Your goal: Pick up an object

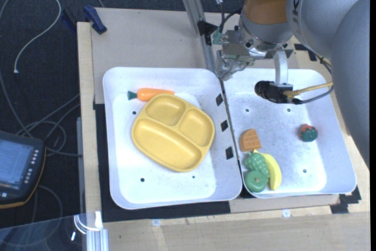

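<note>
arm (329, 3): grey with an orange band, it stretched in from the right, over the far edge of the right bin.
gripper (225, 69): it hung pointing down over the far end of the shared rim between the two bins. How far open it was could not be told, and no thing was seen in its hold.
left bin (117, 179): it held the carrot and the plate.
carrot (155, 93): it lay in the far left corner of the left bin. Its long axis ran almost level across the view, green top to the left, orange tip to the right. It was just beyond the plate's far edge and well to the left of the gripper.
plate (173, 132): yellow and divided, it lay flat in the middle of the left bin, with two small wells on the far side and one long well on the near side.
right bin (329, 173): it held four small things.
waffle (251, 139): a tan slab, tilted, it lay near the shared rim, just above the green piece.
green piece (254, 176): bumpy above and round below, it lay in the near left corner of the right bin.
banana (272, 172): its long axis ran far to near, and it lay against the right side of the green piece.
red-green piece (308, 133): small and round, it lay alone toward the right wall.
</note>
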`<state>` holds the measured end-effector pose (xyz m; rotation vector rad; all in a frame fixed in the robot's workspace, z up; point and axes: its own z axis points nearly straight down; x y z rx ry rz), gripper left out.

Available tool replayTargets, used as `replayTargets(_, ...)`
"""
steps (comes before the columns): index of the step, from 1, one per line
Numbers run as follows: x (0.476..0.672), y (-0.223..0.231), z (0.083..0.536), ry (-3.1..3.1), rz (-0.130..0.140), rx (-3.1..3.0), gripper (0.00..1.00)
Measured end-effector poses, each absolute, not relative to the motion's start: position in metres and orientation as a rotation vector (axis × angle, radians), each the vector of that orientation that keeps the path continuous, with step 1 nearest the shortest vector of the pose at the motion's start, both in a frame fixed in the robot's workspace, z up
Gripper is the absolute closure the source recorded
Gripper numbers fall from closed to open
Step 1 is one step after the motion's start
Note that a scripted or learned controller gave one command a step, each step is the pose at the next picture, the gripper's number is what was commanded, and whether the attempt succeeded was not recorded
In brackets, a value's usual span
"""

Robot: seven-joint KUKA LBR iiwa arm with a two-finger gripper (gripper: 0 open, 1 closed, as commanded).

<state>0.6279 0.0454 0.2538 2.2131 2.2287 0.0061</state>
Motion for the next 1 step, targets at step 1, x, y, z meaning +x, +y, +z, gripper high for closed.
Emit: replayTargets(1,0.6419,0.0971,0.2519,2.228,0.005,2.214,1.00)
